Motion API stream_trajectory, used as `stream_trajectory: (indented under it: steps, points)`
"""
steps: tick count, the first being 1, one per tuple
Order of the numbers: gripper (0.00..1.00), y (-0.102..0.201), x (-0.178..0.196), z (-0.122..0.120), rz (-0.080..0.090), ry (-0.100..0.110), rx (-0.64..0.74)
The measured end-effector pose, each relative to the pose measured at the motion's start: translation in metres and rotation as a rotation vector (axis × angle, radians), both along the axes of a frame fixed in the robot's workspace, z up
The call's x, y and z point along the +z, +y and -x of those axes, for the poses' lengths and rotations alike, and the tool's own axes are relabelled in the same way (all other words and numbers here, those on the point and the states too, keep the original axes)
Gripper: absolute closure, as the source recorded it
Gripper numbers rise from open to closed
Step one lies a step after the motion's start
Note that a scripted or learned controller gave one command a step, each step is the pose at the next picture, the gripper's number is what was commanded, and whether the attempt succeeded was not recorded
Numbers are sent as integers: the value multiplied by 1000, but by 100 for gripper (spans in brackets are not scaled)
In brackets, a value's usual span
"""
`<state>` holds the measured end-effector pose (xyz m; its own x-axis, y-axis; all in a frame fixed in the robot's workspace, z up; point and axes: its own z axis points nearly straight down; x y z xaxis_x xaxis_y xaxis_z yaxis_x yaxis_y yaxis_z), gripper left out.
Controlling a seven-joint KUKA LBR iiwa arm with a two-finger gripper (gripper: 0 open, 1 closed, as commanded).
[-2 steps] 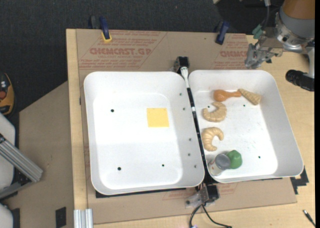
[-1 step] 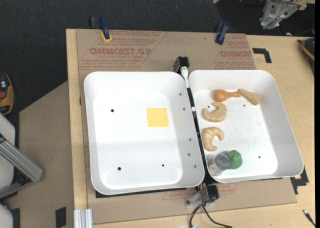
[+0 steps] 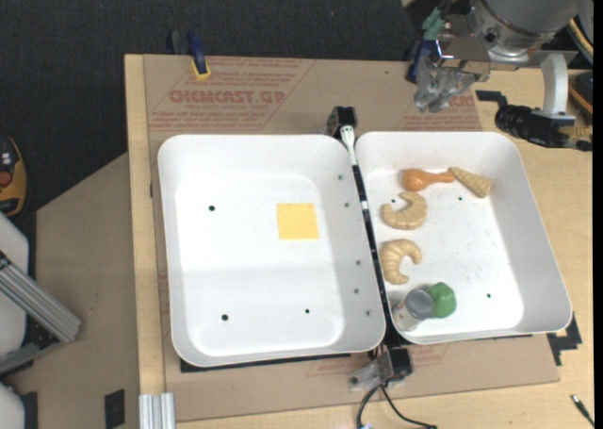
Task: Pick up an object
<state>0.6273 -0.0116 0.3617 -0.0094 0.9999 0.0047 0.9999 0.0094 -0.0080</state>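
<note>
Croissants (image 3: pixel 403 212) in right bin (image 3: pixel 528 229); gripper (image 3: pixel 441 97) w/ nothing, above bin's far edge.

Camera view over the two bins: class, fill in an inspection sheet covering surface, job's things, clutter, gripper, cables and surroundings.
Surface: left bin and right bin side by side on a brown board.
Job's things: yellow square in left bin; two croissants, orange drumstick, cone, green and grey piece in right bin.
Clutter: blue and yellow clamp on the board's far edge.
Gripper: gripper above the board beyond the right bin, holding nothing visible.
Cables: wires at near edge.
Surroundings: dark floor.
</note>
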Motion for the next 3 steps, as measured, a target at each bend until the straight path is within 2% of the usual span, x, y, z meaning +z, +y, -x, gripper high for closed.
stream_trajectory:
  steps: [1, 2, 3]
  points:
    - [100, 12, 185, -17, 5, -31, -6]
    - [100, 53, -35, 55, 4, 12, -7]
    - [100, 82, 117, 41, 2, -28, -5]
